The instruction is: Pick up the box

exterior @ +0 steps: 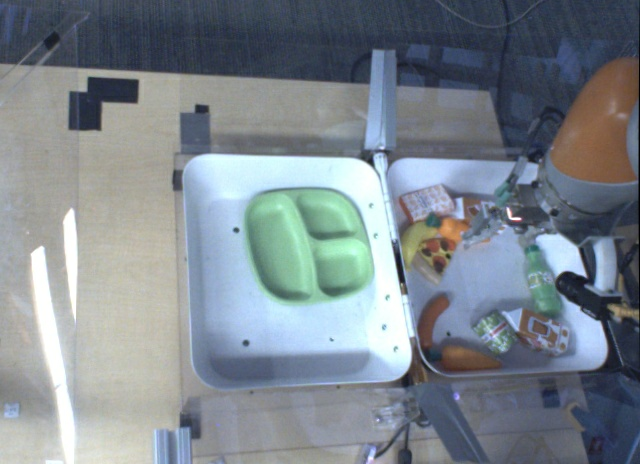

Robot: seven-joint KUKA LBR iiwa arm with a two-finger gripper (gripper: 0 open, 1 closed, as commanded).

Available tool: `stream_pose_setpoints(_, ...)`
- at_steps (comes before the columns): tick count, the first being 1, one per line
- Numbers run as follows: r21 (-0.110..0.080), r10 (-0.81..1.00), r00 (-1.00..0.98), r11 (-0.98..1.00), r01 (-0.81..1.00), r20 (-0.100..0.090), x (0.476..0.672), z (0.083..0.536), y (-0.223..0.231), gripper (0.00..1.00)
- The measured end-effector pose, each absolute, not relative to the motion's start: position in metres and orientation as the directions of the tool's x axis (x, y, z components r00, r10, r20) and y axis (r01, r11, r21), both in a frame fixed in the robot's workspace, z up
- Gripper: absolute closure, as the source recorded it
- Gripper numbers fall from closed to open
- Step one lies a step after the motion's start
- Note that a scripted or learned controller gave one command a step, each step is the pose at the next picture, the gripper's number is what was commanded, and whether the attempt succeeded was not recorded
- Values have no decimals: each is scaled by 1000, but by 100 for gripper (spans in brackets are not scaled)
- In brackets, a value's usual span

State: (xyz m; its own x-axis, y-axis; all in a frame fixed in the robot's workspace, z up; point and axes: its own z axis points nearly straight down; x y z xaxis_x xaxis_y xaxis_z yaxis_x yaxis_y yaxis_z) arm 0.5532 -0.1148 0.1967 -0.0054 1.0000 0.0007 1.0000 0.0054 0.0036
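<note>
At the near edge of the right white bin (pixel 590 352) lay an orange carrot-shaped toy (pixel 468 358), with a curved brown sausage-shaped piece (pixel 431 318) just above it. Beside these sat a small green-and-white carton (pixel 492 331) and a flat red-and-white patterned packet (pixel 544 332). A green plastic bottle (pixel 542 280) lay further right. In the left white bin (pixel 210 282) rested a pale green divided tray (pixel 308 243), alone. Deeper in the right bin, a yellow banana-like toy (pixel 412 242) touched a colourful fruit-printed pack (pixel 435 252) and an orange piece (pixel 453 230). The box, a small white one with red print (pixel 427 200), lay near the far-left corner of that bin. The grey arm with its orange band (pixel 598 142) reached in from the right, its hand (pixel 490 220) low over the clutter, just right of the box; whether it was wide or narrow, I could not tell.
</note>
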Motion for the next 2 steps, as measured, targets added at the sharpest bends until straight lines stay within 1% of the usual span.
stream_pose_setpoints(1,11,1000,-2,2,1000,-2,517,89,-154,0)
stream_pose_setpoints(2,16,996,-86,86,996,-4,492,89,-152,0)
